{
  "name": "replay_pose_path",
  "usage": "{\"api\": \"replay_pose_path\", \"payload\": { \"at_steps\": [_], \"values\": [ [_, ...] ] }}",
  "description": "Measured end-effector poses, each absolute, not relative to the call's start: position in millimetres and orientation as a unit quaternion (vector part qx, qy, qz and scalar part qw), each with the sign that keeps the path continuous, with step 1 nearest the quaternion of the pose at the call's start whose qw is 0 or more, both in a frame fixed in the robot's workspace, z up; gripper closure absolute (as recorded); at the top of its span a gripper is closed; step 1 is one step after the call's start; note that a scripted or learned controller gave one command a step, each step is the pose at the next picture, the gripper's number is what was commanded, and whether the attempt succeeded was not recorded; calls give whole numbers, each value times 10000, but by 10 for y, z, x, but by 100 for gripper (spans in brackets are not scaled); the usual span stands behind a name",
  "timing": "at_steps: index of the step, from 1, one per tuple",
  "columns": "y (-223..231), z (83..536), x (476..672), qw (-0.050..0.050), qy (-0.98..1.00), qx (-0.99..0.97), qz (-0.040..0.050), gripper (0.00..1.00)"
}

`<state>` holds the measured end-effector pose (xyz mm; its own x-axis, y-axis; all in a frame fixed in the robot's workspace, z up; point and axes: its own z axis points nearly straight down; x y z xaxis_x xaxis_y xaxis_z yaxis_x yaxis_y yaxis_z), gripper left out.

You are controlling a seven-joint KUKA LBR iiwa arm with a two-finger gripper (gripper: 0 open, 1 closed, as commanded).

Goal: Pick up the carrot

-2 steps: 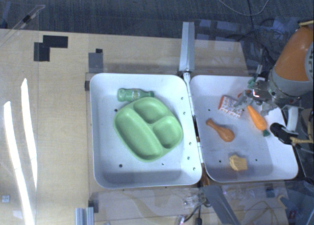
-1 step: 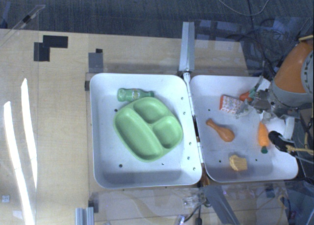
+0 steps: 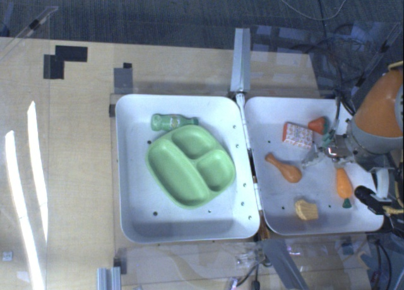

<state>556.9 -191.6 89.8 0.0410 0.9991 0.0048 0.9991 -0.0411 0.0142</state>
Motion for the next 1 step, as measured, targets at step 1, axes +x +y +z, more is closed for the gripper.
{"api": "replay_pose_path", "payload": {
  "at_steps": [1],
  "values": [
    [-1930, 900, 5246, 21, 6769, 7360, 81, 0]
  ]
}}
